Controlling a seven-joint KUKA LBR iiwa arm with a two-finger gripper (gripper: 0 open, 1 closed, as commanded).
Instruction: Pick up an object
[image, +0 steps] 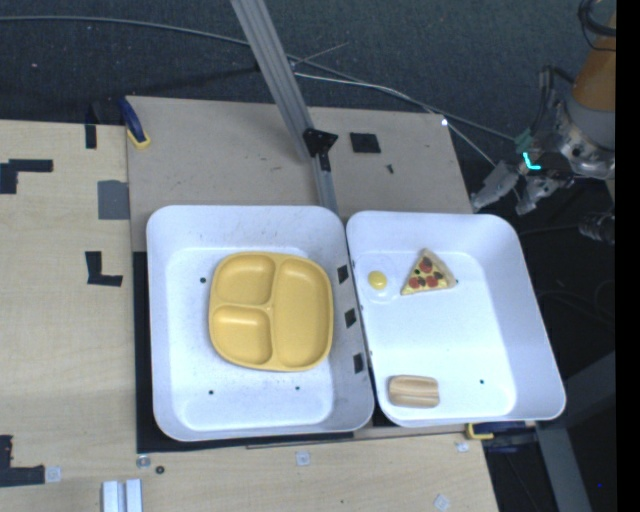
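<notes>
Heads up: your gripper (508, 186) is parked up past the far right corner of the right bin (520, 330), outside it, and I honestly can't tell what state it's in from here. The nearest grab looks like the pizza slice (428, 273), down and to the left of the gripper, well apart. The hot dog bun (412, 391) and small yellow piece (377, 281) sit farther off.

Divided plate (270, 310) in left bin (170, 300); pizza slice (428, 273) in right bin (520, 340)
</notes>
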